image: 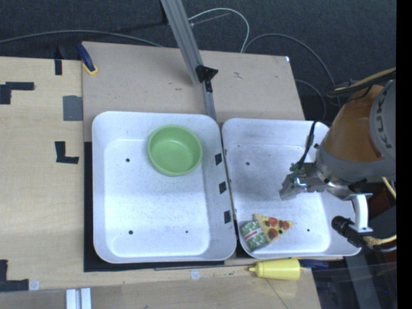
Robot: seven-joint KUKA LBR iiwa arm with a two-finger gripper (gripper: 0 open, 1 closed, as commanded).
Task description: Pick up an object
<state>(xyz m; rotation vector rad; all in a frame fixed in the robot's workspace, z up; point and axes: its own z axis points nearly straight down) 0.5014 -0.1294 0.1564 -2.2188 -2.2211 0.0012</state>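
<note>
**A:** What is on the bench (148, 89)?

**B:** Two shallow white bins sit side by side, seen from above at a slant. The left bin (109, 192) holds a green bowl (174, 150) near its back edge, upright and open to the camera. The right bin (257, 140) holds a small slice of toy pizza (273, 226) close to its front edge, and a green and white packet (253, 235) touching the slice's left end, in the front left corner of that bin.

**A:** Where is the arm?

**B:** The grey arm (360, 147), with its orange band, reaches in from the right over the right bin. Its tool (293, 187) hangs over the middle of that bin, toward its right side.

**A:** How do the things lie against the tool?

**B:** The pizza slice lies toward the camera from the tool and slightly left, near but apart from it. The packet is a little farther the same way. The bowl is well apart, in the other bin.

**A:** Is the tool open, shut or clamped on anything?

**B:** I cannot tell; it is too small and blurred. Nothing shows in its grasp.

**A:** Anything else?

**B:** A yellow bottle (278, 270) lies on its side just outside the right bin's front rim. A grey pole (183, 31) slants down from the top toward the gap between the bins.
</note>
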